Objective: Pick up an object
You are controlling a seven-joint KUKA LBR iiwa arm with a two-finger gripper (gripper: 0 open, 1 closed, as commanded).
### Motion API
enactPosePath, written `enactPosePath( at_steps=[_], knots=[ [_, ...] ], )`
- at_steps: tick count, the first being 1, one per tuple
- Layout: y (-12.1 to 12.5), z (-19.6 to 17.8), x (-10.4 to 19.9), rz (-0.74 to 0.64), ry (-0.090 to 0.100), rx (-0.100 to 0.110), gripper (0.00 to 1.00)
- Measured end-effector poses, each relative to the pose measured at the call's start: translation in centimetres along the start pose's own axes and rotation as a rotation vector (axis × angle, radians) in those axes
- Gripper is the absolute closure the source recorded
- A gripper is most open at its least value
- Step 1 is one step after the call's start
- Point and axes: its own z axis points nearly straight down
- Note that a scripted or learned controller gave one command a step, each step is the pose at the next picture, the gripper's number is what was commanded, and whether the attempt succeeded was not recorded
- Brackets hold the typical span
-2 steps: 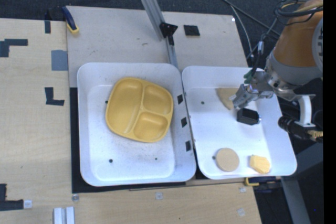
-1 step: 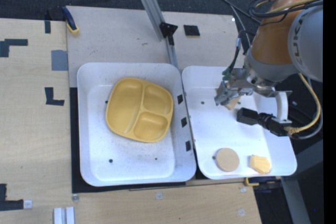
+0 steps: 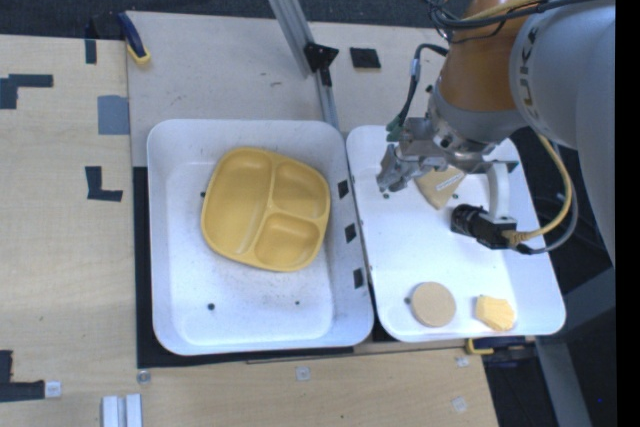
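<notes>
My gripper (image 3: pixel 392 179) hangs over the upper left part of the right bin (image 3: pixel 400 255), pointing down and left. Just to its right, partly under the wrist, lies a tan wedge-shaped object (image 3: pixel 440 187). A round tan disc (image 3: pixel 433 304) rests near the right bin's front edge, with a yellow chunk (image 3: pixel 495 312) beside it on the right. A yellow divided plate (image 3: pixel 266 208) lies in the left bin (image 3: pixel 180 315). I see nothing between the fingers.
A metal pole (image 3: pixel 285 0) slants up from between the bins' far edges. Black cabling and a connector (image 3: pixel 480 225) hang from the arm over the right bin. A blue and yellow clamp (image 3: pixel 133 39) sits at the bench's far left.
</notes>
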Motion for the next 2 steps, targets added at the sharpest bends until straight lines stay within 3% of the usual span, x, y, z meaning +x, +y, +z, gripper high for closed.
enactPosePath(
  at_steps=[2],
  knots=[
    [1.8,2.2,10.7,0.000,-0.001,0.001,1.00]
  ],
)
